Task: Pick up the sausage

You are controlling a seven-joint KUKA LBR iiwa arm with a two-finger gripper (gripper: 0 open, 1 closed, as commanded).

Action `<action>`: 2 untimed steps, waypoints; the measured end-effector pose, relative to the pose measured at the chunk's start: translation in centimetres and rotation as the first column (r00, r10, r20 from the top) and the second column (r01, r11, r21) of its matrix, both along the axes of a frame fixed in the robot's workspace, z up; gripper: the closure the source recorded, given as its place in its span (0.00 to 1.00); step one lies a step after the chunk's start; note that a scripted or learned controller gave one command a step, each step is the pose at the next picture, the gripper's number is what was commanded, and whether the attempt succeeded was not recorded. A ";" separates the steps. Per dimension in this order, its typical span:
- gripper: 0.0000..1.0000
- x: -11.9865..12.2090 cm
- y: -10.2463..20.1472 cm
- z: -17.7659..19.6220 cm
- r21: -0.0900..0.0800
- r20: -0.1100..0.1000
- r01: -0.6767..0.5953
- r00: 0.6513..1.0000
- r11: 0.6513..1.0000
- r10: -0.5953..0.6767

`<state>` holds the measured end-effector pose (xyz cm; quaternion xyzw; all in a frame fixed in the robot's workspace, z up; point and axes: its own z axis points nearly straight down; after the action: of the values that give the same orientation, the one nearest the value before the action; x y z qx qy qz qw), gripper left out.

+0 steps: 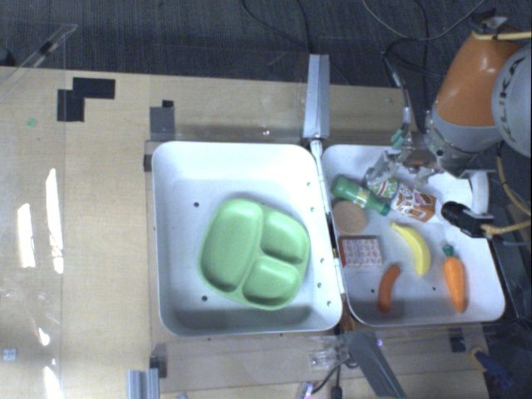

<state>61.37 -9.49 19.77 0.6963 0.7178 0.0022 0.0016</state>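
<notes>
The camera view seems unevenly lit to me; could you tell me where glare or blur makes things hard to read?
In the camera view, bright glare streaks lie on the bench at the left; the white bins are evenly lit with soft shadows; the sausage is fairly sharp; the gripper near the green bottle is blurred and cluttered, so its state is unclear.

The sausage, reddish-brown and slightly curved, is lying flat near the right bin's front edge, sitting untouched, angled nearly upright.

Even overhead light, soft focus, glare streaks on the bench at left.
</notes>
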 end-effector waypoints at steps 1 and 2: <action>0.00 -5.4 -0.2 -5.5 -0.001 -0.003 -0.265 0.964 0.964 0.265; 0.00 -9.9 -0.8 -9.4 -0.007 0.013 -0.298 0.955 0.955 0.298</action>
<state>51.43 -10.26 10.39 0.5803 0.8144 0.0055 0.0081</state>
